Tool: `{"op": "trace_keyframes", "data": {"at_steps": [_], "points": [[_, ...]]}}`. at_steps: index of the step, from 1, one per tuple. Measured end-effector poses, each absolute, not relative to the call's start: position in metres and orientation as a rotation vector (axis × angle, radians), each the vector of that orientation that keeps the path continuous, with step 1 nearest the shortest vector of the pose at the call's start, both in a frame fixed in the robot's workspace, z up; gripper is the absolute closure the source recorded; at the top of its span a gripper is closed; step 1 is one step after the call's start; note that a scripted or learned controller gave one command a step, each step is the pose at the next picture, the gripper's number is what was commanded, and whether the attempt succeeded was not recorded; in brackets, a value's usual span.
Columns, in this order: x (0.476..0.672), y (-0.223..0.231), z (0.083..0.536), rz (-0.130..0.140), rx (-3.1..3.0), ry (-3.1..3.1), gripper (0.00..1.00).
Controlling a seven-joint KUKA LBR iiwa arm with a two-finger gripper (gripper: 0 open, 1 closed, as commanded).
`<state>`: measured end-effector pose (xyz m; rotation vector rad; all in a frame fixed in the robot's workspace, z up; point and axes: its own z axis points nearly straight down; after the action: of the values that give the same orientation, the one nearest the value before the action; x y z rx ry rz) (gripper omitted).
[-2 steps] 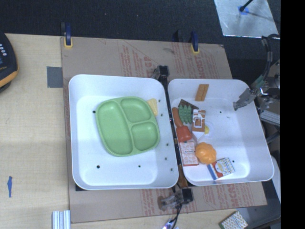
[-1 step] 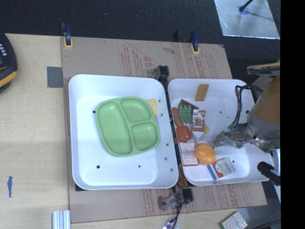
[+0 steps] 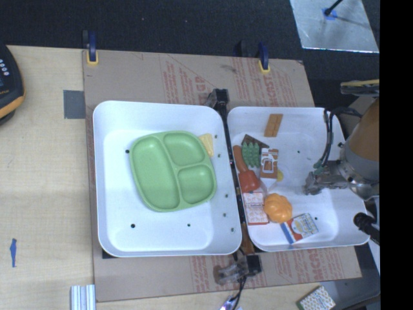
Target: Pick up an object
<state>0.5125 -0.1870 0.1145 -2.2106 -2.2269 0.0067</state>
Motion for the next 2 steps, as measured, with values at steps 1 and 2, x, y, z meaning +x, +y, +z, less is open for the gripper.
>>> {"op": "trace_keyframes", "data": {"at_steps": [1,2], "points": [[0.524,-0.102,0.098,0.003,-2.204,-2.230,1.00],[0.524,-0.112,0.100,0.009,-2.229,-2.227,0.00]]}}
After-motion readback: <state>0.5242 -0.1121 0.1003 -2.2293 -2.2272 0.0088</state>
